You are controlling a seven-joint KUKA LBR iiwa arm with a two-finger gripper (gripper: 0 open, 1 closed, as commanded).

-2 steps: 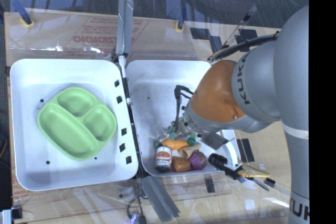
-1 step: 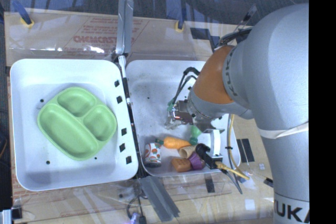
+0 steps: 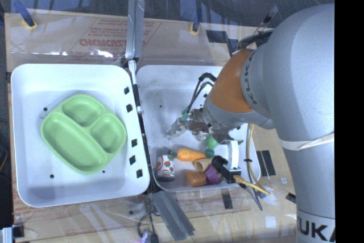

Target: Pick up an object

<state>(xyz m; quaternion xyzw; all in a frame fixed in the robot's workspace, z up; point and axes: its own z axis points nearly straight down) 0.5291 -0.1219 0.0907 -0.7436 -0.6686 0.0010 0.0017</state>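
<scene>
Right bin: carrot lies just below end effector.

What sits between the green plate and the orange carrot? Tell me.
In the camera view, the raised wall where the two bins meet lies between the green plate and the carrot, then the small patterned cup.

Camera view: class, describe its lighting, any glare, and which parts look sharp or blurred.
Camera view: soft, even light with faint shadows; glare streaks the clear plastic sheet behind the bins; the green plate is crisp; the hand looks slightly smeared; the grey arm, close to the lens, looms large.
</scene>
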